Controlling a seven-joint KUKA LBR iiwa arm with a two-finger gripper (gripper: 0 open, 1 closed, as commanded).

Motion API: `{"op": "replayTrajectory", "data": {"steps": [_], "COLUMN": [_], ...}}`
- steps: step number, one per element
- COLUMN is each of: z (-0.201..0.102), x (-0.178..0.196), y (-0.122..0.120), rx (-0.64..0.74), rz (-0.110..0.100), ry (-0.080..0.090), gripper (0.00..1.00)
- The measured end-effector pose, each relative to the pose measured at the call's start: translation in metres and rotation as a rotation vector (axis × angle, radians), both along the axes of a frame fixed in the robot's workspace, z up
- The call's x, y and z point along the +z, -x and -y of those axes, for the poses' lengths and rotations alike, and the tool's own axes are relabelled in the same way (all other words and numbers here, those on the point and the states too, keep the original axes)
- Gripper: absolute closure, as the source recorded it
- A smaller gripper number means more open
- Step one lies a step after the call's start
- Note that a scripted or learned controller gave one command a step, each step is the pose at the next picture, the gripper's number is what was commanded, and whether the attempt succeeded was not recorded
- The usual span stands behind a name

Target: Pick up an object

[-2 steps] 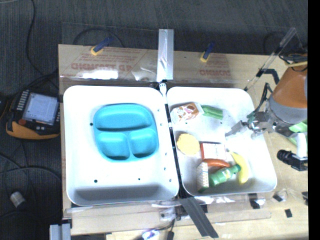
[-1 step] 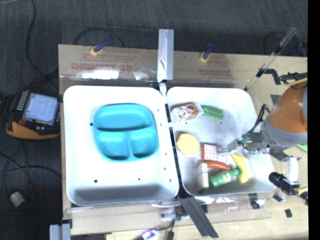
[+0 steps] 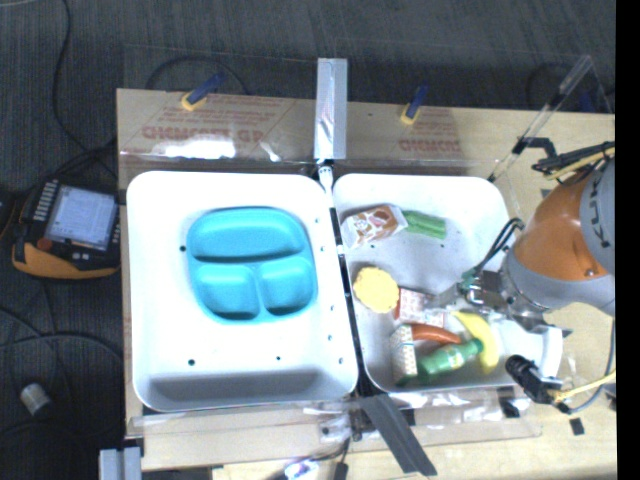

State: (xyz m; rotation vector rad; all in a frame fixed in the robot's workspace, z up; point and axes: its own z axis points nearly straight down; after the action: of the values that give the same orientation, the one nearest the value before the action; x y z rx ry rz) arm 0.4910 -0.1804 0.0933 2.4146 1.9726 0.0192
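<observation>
Camera view: two white bins side by side on the bench. Left bin (image 3: 150, 298) holds a blue divided tray (image 3: 252, 261), lying flat near its centre. Right bin (image 3: 480, 196) holds the loose objects. At 11 o'clock in that bin, a brown-and-white packet (image 3: 372, 224), with a green item (image 3: 425, 224) touching it on the 3 o'clock side. Below these, a round yellow object (image 3: 377, 288) against the bin's left wall. Toward 6 o'clock, a cluster: a red-orange piece (image 3: 435, 334), a green bottle (image 3: 442, 360) lying on its side, and a yellow banana-like object (image 3: 480, 333) at the cluster's 3 o'clock edge.

Arm (image 3: 570, 248) enters from 3 o'clock, orange band visible. Gripper (image 3: 487, 290) sits low over the bin's right side, just at 12 o'clock of the yellow banana-like object. Finger state: cannot tell, wrist hardware blocks them.
</observation>
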Motion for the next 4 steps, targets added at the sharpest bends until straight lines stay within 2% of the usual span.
{"op": "replayTrajectory", "data": {"steps": [1,2,3,4], "z": [-0.003,-0.003,0.001,0.032], "x": [0.007,0.007,-0.005,0.038], "y": [-0.001,0.000,0.004,0.000], "rx": [0.002,0.002,0.254,0.227], "rz": [-0.006,-0.007,-0.018,-0.032], "ry": [-0.009,-0.010,0.000,-0.009], "gripper": [1.00,0.00,0.00,0.00]}}
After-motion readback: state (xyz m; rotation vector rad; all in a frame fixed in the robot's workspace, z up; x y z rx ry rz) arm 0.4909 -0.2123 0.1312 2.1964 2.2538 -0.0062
